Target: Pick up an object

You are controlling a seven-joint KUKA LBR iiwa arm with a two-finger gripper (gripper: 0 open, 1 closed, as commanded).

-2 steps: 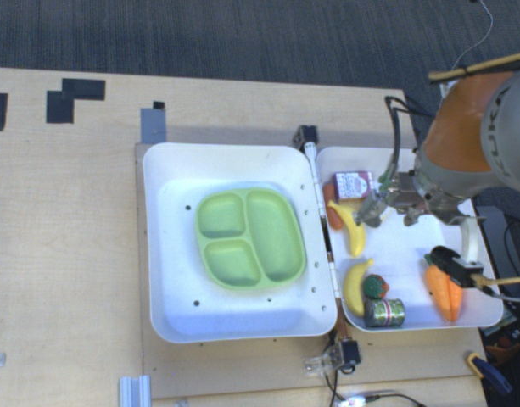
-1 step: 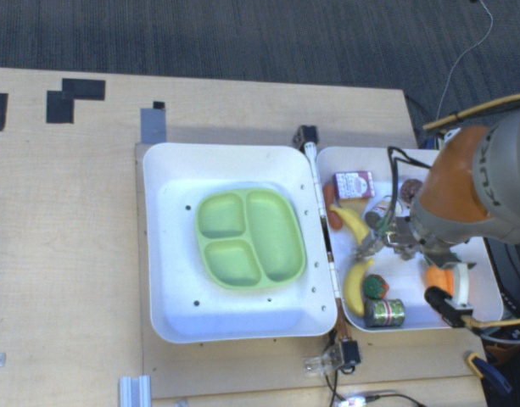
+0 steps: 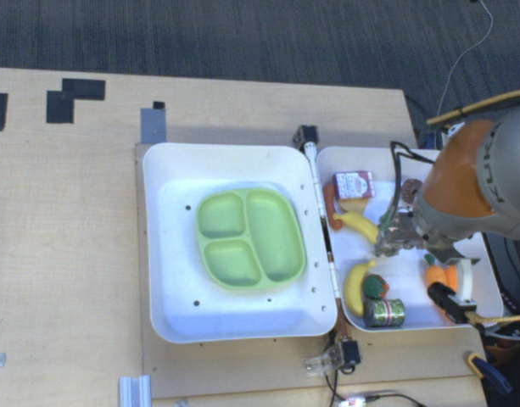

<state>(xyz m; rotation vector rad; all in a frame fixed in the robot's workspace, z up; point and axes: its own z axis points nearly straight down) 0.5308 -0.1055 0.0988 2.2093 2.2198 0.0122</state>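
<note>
Furthest left, bare tabletop is seen, then the left bin, in which a green divided plate lies alone. In the right bin, a reddish sausage is seen along the left wall, with a purple box just beside it toward the far end. A banana lies just below the box, tilted, its right tip reaching under the end effector. Nearer the camera, a second banana is curved along the left wall and touched by a small green-and-red fruit, and a can lies on its side just in front of them. The end effector hangs low in the bin over the banana's right tip. Whether it is spread or pressed together cannot be told, and nothing is seen held in it. Right of it, a carrot lies near the bin's right wall.

The banana is judged the likeliest target, being closest below the end effector. It is probably a light plastic toy: stiff, smooth, somewhat slippery and hardly fragile. Because of its curve and taper, a grip at the tip could be squeezed off. A hold across the thick middle, closing square to its length, would be better advised. The box and sausage lie close at its left, so room is better found on the right half.
</note>
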